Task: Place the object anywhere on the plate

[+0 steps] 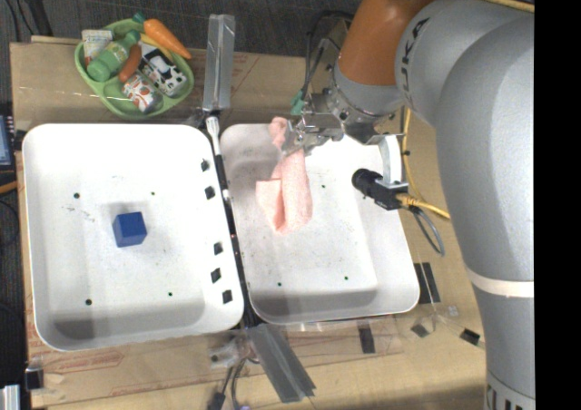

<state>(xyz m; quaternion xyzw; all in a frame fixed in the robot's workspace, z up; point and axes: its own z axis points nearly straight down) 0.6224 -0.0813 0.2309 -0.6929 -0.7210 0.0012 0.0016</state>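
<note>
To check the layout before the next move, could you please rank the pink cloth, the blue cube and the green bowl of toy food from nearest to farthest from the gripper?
1. pink cloth: hanging right at the gripper, over the right bin.
2. green bowl: on the bench beyond the left bin, far-left corner.
3. blue cube: inside the left bin, left of centre.

A single fixed camera looks down from above the brown wooden bench at a slant, far enough off to take in both shallow white plastic bins. The left white bin lies toward the picture's left, the right white bin just beside it at the centre. The large grey arm with its orange band enters from the right, nearest the lens.
</note>
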